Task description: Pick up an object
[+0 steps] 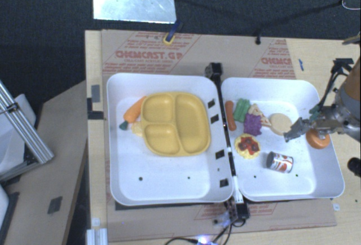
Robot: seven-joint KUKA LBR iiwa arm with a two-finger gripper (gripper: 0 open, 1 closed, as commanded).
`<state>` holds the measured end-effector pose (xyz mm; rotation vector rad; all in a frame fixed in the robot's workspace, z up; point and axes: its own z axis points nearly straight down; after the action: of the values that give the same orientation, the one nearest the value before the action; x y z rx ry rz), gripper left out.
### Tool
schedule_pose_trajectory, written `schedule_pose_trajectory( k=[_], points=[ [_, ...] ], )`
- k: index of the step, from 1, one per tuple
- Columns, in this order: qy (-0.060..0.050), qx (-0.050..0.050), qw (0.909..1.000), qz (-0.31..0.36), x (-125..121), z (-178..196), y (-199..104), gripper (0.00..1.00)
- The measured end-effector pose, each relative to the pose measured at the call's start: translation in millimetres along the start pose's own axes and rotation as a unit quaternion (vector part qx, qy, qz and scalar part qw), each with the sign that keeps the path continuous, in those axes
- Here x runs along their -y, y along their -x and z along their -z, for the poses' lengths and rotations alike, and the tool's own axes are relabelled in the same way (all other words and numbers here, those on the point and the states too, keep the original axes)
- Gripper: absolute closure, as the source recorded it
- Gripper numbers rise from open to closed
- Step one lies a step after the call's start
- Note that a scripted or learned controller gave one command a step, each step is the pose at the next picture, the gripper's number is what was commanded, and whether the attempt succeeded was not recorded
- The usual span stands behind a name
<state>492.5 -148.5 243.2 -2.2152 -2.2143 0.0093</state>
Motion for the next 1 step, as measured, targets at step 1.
schedule_pose_trajectory(
  k=[1],
  points=[
    [0.006, 0.001, 1.0, 0.002, -2.4, 5.9, -0.5, 0.0]
  ],
)
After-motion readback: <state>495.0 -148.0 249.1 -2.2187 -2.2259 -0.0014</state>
